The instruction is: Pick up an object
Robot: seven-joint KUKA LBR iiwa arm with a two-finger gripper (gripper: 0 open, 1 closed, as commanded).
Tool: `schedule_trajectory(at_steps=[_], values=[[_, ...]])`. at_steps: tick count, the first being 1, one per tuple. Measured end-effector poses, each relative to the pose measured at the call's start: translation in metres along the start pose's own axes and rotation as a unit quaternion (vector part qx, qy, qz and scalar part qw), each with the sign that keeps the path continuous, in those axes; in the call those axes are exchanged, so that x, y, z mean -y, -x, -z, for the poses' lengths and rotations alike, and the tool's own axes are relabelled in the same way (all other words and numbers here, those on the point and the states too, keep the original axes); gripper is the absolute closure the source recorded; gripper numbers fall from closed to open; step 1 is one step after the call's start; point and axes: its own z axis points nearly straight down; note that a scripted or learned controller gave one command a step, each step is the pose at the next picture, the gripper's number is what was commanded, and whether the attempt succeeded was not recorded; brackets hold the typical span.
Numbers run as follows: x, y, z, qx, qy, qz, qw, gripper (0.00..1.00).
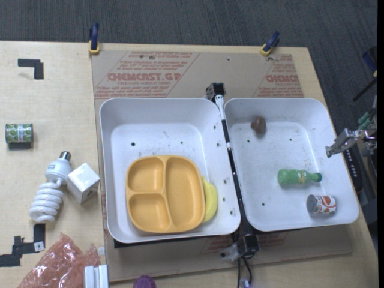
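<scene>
The right bin holds a green bottle lying on its side, a white and orange can tipped over near the front right corner, and a small brown lump at the back left. In the left bin, a yellow divided plate lies flat in the front half. A yellow banana-like piece pokes out from under the plate's right edge.
A grey metal fixture juts in at the right bin's right rim. On the bench to the left lie a spiral light bulb, a white cube, a small green can and a red mesh bag.
</scene>
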Motion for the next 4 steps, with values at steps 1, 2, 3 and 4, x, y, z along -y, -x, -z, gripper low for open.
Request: schedule_trajectory(at_steps=[1,2,3,4], values=[[-0.038,0.012,-0.074,0.000,0.000,-0.001,1.0000,0.00],[-0.087,-0.071,-0.186,0.000,0.000,0.000,1.0000,0.00],[-0.007,-0.084,-0.189,0.000,0.000,-0.001,1.0000,0.00],[-0.009,-0.083,-0.179,0.000,0.001,-0.002,1.0000,1.00]])
